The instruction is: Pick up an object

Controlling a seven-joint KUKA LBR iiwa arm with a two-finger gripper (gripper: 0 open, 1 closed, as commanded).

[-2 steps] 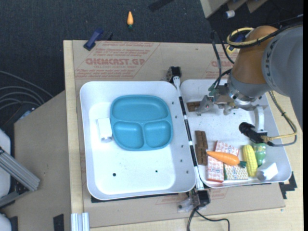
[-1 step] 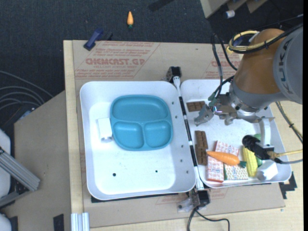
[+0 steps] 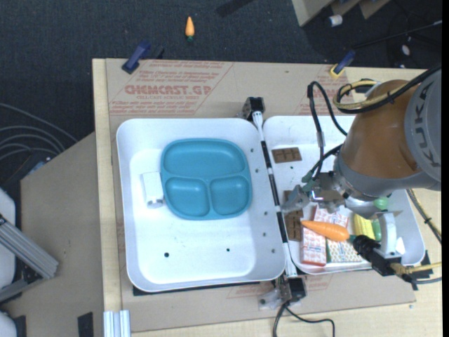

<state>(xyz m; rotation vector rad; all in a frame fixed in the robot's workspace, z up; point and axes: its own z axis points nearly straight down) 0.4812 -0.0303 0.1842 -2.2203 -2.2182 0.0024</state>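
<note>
My gripper (image 3: 313, 194) hangs low over the right bin (image 3: 414, 248), under the grey and orange wrist (image 3: 382, 149). Just below it in that bin lie an orange carrot (image 3: 326, 229), a red and white box (image 3: 313, 245) and a yellow-green item (image 3: 365, 226). A brown bar (image 3: 293, 226) rests by the bin's left wall, and a brown rectangular piece (image 3: 286, 155) sits at the far end. The arm hides part of the bin.
The left bin (image 3: 137, 244) holds a blue divided plate (image 3: 205, 177) and a small white block (image 3: 151, 188) to its left. Black cables (image 3: 319, 111) loop over the right bin's far end. A blue clamp (image 3: 135, 57) sits at the bench's back left corner.
</note>
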